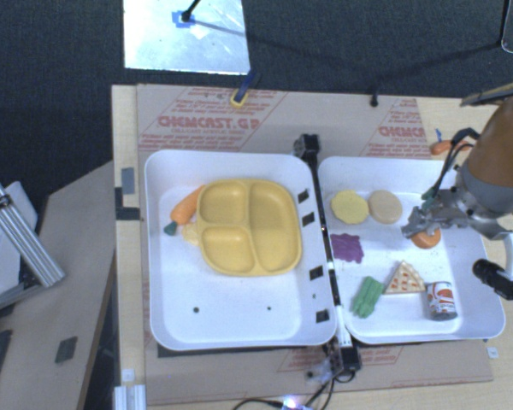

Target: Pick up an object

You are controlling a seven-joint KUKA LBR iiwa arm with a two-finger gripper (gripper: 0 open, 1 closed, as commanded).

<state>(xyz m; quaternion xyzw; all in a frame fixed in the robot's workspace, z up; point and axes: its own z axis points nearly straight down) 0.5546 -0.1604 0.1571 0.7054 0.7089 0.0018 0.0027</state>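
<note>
The claw is down in the right bin, right on an orange slice; can't tell if it's gripping.

Both white bins look like smooth, slightly glossy plastic. The yellow divided plate has a matt plastic sheen. Beneath lies brown printed cardboard. At twelve o'clock a shiny metal sheet rests on dark, rough carpet.
</note>
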